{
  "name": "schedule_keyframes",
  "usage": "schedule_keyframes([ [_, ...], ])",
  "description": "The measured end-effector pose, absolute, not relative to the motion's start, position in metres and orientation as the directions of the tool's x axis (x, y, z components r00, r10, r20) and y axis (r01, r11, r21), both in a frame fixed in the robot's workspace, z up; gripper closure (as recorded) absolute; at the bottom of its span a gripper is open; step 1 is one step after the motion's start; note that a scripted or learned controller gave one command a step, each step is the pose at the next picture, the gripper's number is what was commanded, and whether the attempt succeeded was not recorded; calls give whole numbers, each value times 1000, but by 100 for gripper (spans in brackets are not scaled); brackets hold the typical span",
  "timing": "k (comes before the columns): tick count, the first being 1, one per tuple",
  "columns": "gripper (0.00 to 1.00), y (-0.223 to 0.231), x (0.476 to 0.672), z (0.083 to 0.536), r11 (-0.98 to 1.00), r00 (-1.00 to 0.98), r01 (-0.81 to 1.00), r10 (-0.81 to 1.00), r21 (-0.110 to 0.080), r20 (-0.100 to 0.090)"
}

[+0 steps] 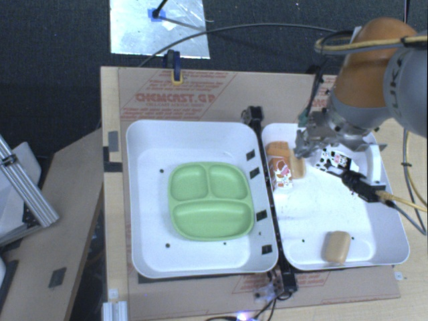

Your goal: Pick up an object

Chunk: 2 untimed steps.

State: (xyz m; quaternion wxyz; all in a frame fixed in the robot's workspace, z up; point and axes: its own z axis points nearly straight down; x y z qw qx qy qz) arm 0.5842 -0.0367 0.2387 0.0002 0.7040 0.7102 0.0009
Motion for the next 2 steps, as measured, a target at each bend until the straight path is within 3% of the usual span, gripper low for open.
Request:
schedule_keyframes([
  [2, 100, 69, 591, 238, 10, -10, 1000, 1000, 3, 2],
])
